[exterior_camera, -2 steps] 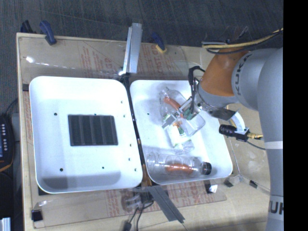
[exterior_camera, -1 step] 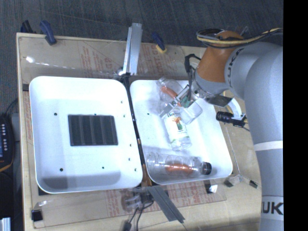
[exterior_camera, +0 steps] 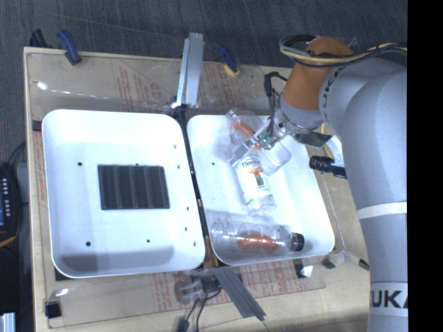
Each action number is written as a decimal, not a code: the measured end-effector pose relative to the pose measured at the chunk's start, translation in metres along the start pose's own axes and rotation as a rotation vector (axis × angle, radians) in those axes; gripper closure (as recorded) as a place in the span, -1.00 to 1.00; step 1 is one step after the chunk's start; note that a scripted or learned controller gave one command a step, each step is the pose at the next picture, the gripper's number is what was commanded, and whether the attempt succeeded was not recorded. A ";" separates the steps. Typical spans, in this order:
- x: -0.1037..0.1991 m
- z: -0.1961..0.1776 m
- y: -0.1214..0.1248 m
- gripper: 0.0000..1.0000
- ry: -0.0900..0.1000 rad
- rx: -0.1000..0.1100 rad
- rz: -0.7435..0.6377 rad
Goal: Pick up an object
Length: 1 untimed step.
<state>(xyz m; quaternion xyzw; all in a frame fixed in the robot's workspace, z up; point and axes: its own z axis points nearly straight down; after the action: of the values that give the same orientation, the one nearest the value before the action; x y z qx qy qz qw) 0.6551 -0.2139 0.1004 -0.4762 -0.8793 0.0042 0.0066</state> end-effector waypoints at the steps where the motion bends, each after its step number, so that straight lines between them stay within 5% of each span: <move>1: 0.026 -0.001 -0.020 -1.00 -0.023 -0.024 -0.036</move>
<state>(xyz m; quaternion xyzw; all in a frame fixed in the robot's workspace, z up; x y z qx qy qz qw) 0.6243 -0.2031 0.1021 -0.4604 -0.8877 -0.0011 -0.0089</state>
